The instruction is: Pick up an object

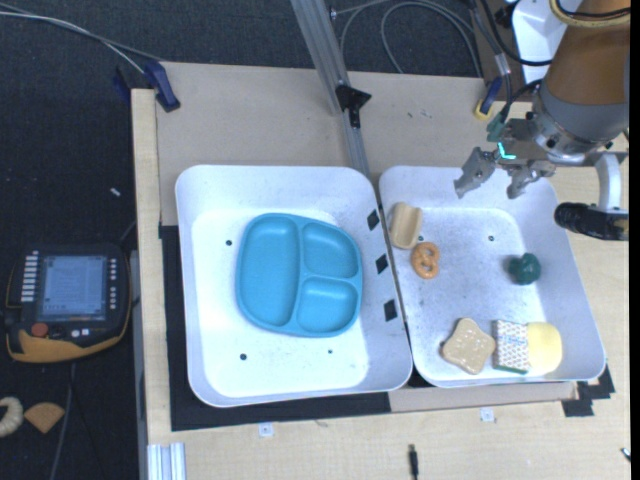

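Honestly, nothing has been picked up yet as far as I can tell, so the whole job is basically ahead of it.

Using the right bin (560, 230) as the landmark and going big to small: the bench (250, 108) carries it, and directly beside its left wall sits the left bin (200, 268) with a blue divided plate (298, 273) lying in it. The arm (590, 58) hangs over the right bin's far right corner. The claw (497, 180) is above the far rim of the right bin, fingers spread apart, nothing between them.

Inside the right bin everything is lying on the floor of the bin: a yellow round thing (545, 345) at the near right corner, touching a patterned sponge-like block (511, 346) just left of it, and a tan cracker-looking square (468, 346) touching that one on its left. A beige chunk (404, 224) sits against the bin's left wall at the far end, with a small pretzel (426, 260) just near-side of it. A little dark green lump (523, 267) sits alone toward the right wall, about mid-depth.

So my read: it's hovering, no target is obvious, the descent, the closing and the lift are all left. The beige chunk and the green lump look like the nearest candidates.
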`<move>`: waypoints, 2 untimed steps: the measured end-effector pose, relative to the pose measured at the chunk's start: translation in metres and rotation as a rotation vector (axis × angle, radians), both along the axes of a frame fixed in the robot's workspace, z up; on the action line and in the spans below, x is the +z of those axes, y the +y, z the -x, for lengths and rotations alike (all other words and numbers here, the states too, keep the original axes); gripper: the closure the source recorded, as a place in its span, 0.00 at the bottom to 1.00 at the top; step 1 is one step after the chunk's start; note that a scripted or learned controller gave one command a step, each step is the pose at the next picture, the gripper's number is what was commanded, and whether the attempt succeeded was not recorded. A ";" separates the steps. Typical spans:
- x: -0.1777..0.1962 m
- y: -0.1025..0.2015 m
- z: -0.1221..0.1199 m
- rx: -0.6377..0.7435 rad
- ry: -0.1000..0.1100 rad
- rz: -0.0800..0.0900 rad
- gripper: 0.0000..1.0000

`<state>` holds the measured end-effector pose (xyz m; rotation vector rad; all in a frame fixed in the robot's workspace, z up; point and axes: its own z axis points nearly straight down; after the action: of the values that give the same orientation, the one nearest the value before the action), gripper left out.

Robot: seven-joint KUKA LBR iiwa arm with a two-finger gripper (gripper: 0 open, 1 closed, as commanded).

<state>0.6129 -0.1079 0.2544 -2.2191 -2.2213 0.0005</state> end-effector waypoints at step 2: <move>-0.057 -0.006 -0.002 -0.001 0.004 0.000 0.00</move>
<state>0.6152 -0.1137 0.1975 -2.2185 -2.2181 0.0050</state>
